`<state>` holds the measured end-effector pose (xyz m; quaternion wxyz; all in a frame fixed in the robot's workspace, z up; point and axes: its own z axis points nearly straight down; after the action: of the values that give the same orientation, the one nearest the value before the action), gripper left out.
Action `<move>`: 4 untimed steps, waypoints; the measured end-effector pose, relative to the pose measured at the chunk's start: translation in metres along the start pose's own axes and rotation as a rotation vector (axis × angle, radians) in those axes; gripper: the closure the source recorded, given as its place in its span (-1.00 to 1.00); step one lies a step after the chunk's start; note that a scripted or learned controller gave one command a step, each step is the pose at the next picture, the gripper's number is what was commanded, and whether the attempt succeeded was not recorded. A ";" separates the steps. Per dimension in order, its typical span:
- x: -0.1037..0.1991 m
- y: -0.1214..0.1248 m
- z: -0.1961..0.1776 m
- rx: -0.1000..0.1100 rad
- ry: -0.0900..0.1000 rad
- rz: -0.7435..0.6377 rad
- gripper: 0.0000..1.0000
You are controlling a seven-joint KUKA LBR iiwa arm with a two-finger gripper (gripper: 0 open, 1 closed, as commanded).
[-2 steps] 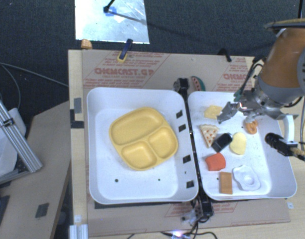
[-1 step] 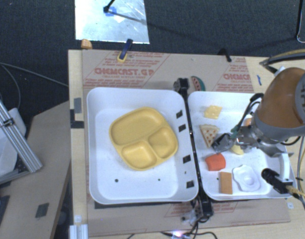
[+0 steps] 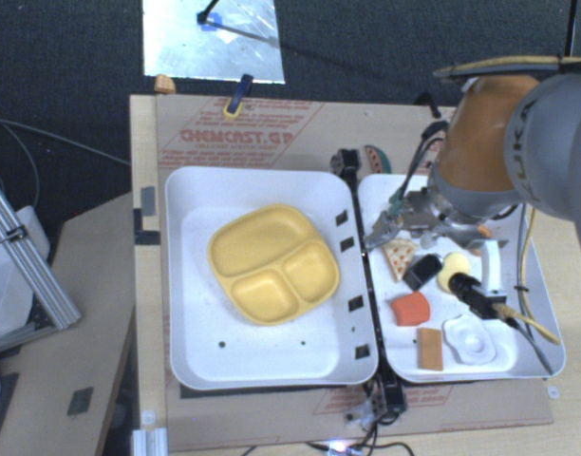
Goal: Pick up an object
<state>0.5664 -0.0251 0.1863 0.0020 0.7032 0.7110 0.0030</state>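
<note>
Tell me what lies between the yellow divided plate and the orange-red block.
In the camera view, between the yellow divided plate and the orange-red block run the two bins' adjoining rims, held by black clips; otherwise bare white bin floor.

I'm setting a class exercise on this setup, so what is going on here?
A grey and orange robot arm reaches over the right bin, which holds small toy foods: a pizza slice, an orange block and a fried egg. The left bin holds a yellow divided plate. Nothing looks lifted yet.

Even overhead light, soft shadows; glare on foil sheet (image 3: pixel 213 25); image slightly soft, arm (image 3: pixel 518 131) blurred.
</note>
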 end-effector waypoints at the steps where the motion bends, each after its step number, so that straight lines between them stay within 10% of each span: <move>1: -0.026 0.054 0.001 0.000 -0.003 0.006 -1.00; 2: -0.034 -0.046 0.002 0.013 0.000 0.013 -1.00; 3: -0.071 -0.039 0.104 0.010 -0.002 0.013 -1.00; 4: -0.069 -0.038 0.089 0.005 -0.001 0.010 1.00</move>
<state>0.5301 -0.0940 0.0967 0.0007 0.7066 0.7076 0.0008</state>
